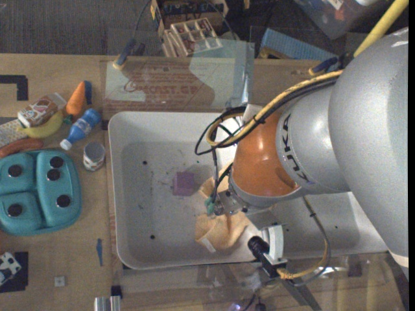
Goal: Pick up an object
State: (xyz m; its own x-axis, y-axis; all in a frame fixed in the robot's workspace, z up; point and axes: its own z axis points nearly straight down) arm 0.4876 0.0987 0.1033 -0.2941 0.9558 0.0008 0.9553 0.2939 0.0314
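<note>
You have the arm [337, 128] reaching in from the right and bending down over the left bin [130, 193], its orange band [259, 161] hanging above the bin's right half. The gripper [217, 205] sits low in the bin, right at a crumpled tan object [224, 230] that lies near the bin's front edge, towards its right side; the wrist hides the contact, so you cannot tell whether the pincer is open, closed, or gripping anything. A small purple block [184, 183] rests on the bin floor near the middle, just to the left of the gripper and apart from the tan object. Black and yellow cables [224, 131] loop from the arm above the bin's rear right corner. On the bench to the left of the bin you will see a teal tray [39, 190] with dark round recesses, a small grey can [94, 155] close to the bin's left wall, a blue bottle [81, 128] lying tilted, an orange carrot-shaped toy [78, 97], and a banana [42, 128] with a small packet on top (its print is too blurred to read). Behind the bin, a clear plastic sheet [172, 83] lies flat on the bench, near its rear edge.
</note>
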